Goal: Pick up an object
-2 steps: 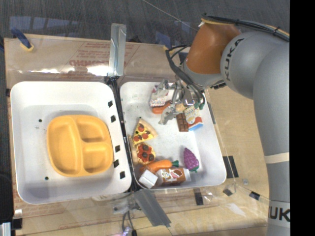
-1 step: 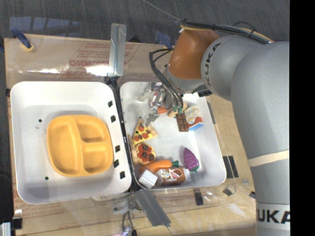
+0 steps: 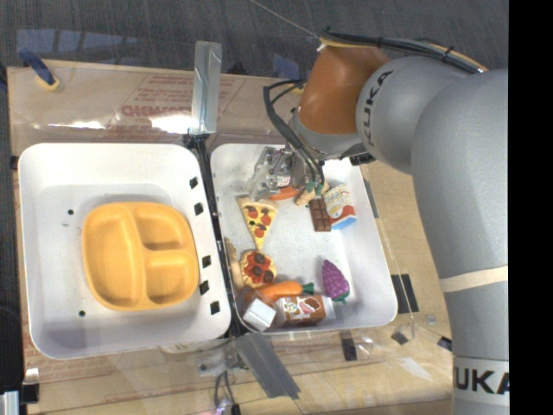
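Observation:
My gripper (image 3: 278,173) hangs low over the far part of the right bin (image 3: 371,262), just above a pizza slice (image 3: 257,219). Close to its right lie a chocolate bar (image 3: 320,215) and a small red and white carton (image 3: 340,206). Nearer the front sit a round pizza-like toy (image 3: 257,268), a carrot (image 3: 278,290), a purple grape bunch (image 3: 333,278), a brown bottle (image 3: 304,309) and a white block (image 3: 258,316). The fingers are too cluttered to read.
The left bin (image 3: 52,180) holds a yellow divided tray (image 3: 138,253). The grey arm with its orange band (image 3: 333,89) covers the right bin's far right corner and the bench's right side. A metal divider clip (image 3: 204,89) stands at the back between the bins.

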You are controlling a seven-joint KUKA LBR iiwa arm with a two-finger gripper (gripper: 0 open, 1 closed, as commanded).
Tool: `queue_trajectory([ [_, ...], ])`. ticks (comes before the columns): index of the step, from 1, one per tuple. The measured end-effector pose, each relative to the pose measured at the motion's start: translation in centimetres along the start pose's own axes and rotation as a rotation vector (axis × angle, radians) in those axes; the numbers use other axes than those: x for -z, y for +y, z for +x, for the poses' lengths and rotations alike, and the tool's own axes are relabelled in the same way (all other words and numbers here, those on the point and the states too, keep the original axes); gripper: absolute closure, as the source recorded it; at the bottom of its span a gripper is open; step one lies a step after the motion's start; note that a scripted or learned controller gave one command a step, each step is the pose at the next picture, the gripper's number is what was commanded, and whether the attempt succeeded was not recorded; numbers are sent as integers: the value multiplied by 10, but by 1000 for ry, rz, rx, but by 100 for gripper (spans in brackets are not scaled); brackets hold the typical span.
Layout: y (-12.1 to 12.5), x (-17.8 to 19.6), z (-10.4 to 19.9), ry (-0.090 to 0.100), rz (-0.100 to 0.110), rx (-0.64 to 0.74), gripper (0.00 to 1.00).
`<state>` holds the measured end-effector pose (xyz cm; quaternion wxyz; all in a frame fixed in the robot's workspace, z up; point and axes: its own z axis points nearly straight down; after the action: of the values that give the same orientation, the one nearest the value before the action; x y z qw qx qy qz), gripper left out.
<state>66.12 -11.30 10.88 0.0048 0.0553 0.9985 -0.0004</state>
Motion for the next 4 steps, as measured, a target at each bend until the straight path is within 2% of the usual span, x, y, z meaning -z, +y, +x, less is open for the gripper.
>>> queue_trajectory([
  [1, -78, -14, 20, 8, 0, 207, 100],
  [2, -77, -15, 22, 13, -2, 208, 0],
  [3, -13, -13, 82, 9, -3, 438, 0],
  [4, -16, -12, 120, -1, 1, 679, 0],
])
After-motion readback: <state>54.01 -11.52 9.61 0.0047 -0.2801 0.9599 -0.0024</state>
